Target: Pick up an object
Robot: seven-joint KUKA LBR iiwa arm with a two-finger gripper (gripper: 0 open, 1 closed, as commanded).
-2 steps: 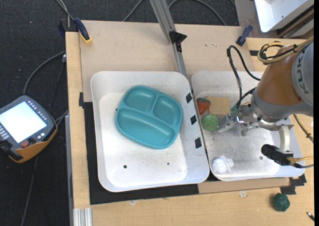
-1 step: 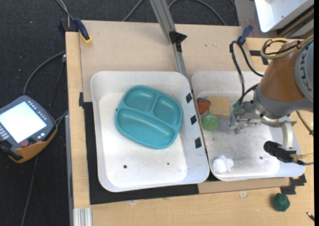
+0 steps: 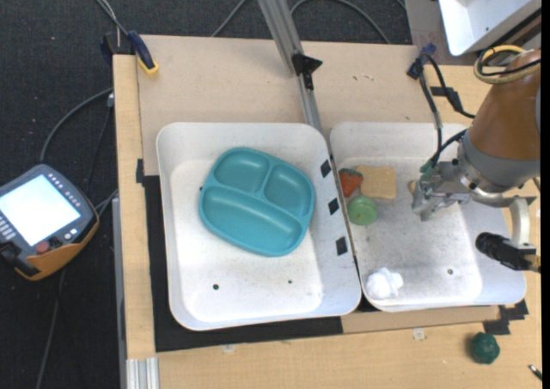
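Objects are clustering at the right bin's (image 3: 430, 293) left side: a tan block (image 3: 379, 182), a red piece (image 3: 350, 181) partly tucking behind the green ball (image 3: 362, 210), and a white lump (image 3: 384, 283) sitting near the front rim. The tool (image 3: 427, 201) is hovering over bare bin floor to the right of the block and ball, apart from both; its tip is blurring into the arm (image 3: 507, 130), so I cannot tell how it is set or whether anything is in it. A teal plate (image 3: 256, 200) is lying in the left bin (image 3: 249, 293). A dark green ball (image 3: 484, 347) is resting on the counter (image 3: 223, 78).
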